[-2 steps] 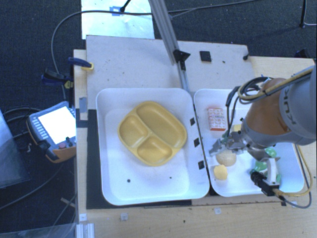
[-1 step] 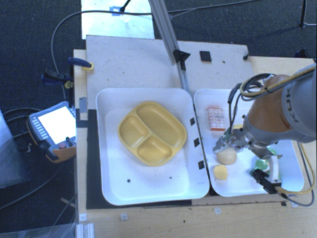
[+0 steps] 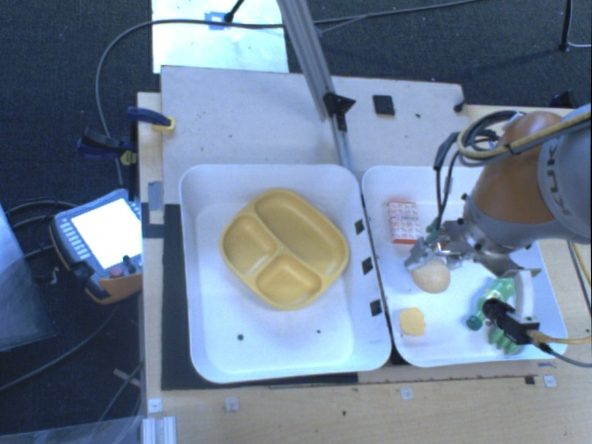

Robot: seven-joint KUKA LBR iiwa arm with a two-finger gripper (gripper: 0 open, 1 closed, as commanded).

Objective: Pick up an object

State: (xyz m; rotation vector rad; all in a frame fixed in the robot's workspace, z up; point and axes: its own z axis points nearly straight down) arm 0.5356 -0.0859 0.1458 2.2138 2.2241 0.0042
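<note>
My gripper [image 3: 428, 255] hangs low over the middle of the right bin [image 3: 384, 192], straight above a pale tan rounded object [image 3: 431, 277] that touches or nearly touches its tips. A small pink-and-white packet [image 3: 403, 221] lies just behind it, toward the bin's back. A little yellow piece [image 3: 412, 321] rests near the bin's front edge. A green toy-like object [image 3: 495, 311] with dark parts lies at the bin's right front. The orange band and grey wrist cover the bin's right back part.
The left bin [image 3: 199, 285] holds a yellow divided plate [image 3: 284, 247]. A grey pole [image 3: 310, 44] slants across the back board. A teach pendant [image 3: 100, 243] lies left of the bench. Cables loop near the arm at the right.
</note>
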